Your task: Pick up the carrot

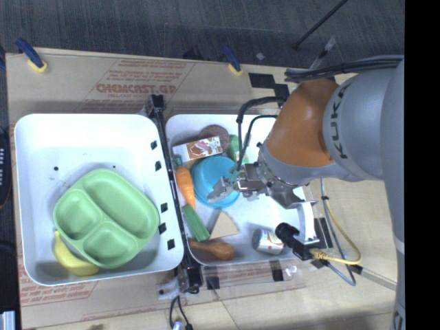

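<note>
Two white bins are seen, with one green tray, one carrot, one blue bowl, one can.

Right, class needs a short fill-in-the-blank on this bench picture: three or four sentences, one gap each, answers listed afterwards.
1. The carrot lies in the ______ bin, against its left wall.
2. The divided tray in the left bin is coloured ______.
3. The gripper sits over the ______ bowl.
4. The band above the arm's wrist is ______.

Missing words: right; green; blue; orange
</note>
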Robot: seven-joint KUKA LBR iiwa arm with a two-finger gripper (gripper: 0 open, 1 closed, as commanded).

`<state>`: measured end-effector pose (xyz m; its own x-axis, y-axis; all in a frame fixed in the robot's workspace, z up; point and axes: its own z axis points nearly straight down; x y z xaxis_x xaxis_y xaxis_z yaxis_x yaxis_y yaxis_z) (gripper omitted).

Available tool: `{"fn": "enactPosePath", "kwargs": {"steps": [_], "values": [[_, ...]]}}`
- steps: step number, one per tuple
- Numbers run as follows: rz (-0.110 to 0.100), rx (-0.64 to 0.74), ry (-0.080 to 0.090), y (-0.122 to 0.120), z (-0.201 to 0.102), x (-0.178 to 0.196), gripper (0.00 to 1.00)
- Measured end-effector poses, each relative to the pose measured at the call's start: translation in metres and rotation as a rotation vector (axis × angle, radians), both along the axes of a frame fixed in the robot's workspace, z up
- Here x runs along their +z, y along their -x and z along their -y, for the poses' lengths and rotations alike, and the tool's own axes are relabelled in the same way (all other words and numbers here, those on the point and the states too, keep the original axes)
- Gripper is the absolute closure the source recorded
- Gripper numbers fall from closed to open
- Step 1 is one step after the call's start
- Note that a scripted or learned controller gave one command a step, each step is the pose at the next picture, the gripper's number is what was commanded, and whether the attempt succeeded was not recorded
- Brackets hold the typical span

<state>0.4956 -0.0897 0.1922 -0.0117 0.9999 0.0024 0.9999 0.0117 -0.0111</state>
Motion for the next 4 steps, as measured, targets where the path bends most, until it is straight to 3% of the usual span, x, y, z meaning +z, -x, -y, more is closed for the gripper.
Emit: {"fn": "enactPosePath", "kwargs": {"steps": [1,2,3,4], "values": [[0.045,-0.223,0.011,-0.107,0.007,-0.07,0.0],[0.046,-0.198,0.015,-0.108,0.01,-0.077,0.0],[0.062,-0.351,0.013,-0.108,0.006,-0.076,0.0],[0.073,-0.629,0.0,-0.085,0.01,-0.076,0.0]]}}
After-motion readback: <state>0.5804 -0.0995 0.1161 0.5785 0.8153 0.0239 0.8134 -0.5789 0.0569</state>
